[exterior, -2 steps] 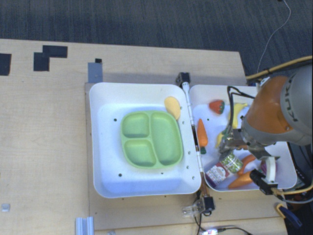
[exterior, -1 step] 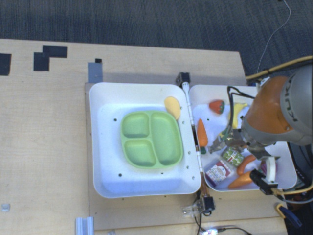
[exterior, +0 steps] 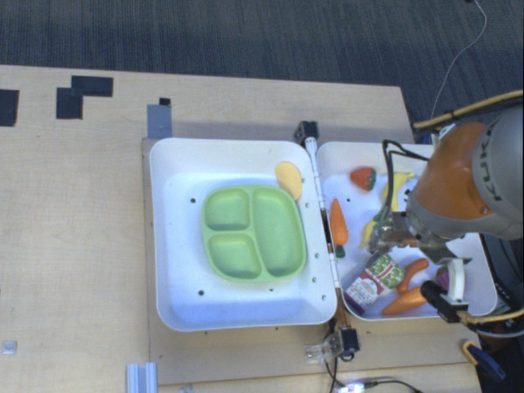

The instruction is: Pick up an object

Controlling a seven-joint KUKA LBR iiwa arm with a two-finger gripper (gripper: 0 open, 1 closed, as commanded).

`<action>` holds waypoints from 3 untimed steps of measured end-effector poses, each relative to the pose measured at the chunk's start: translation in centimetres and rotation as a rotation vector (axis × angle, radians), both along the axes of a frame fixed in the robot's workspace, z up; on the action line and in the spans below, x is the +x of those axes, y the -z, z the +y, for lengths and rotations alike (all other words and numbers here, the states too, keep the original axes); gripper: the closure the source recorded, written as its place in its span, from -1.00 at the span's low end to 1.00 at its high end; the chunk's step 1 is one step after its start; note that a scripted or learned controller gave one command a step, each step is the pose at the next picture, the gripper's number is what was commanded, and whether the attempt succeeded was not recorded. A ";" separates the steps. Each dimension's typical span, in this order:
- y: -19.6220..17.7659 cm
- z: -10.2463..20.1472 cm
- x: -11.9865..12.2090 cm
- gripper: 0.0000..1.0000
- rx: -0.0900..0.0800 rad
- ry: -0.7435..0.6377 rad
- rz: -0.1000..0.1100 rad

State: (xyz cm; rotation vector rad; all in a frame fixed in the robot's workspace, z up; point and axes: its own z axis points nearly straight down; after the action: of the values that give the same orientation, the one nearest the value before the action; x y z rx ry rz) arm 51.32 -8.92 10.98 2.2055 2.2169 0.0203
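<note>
**Arm low over the toy-filled bin**

While the green divided plate (exterior: 252,233) sits alone in the middle of the left bin (exterior: 176,301), with a yellow lemon-like toy (exterior: 288,178) resting against that bin's far right slope, the things worth picking are crowded into the right bin (exterior: 344,158). That crowding probably explains why the arm (exterior: 471,178) leans in there: a carrot (exterior: 337,223) lies along the left wall, a strawberry (exterior: 363,178) sits near the far end, and a printed pouch (exterior: 372,281) and an orange pepper-like toy (exterior: 407,300) lie toward the near edge. The jaws (exterior: 385,237) hang low just beyond the pouch, beside something yellow that the wrist partly hides. I cannot tell whether they are wide or narrow, nor whether anything sits between them. The pouch looks the closest candidate.
</note>
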 end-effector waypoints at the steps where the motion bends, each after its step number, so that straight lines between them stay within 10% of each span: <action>1: 2.2 -11.3 0.5 1.00 -0.006 0.004 0.010; 2: 2.3 -11.1 0.5 -1.00 -0.002 0.003 0.011; 3: 1.1 -11.1 0.7 1.00 -0.003 0.000 0.005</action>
State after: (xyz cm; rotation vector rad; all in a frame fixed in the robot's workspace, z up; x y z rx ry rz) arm 52.00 -19.99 9.90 2.2067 2.2179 0.0108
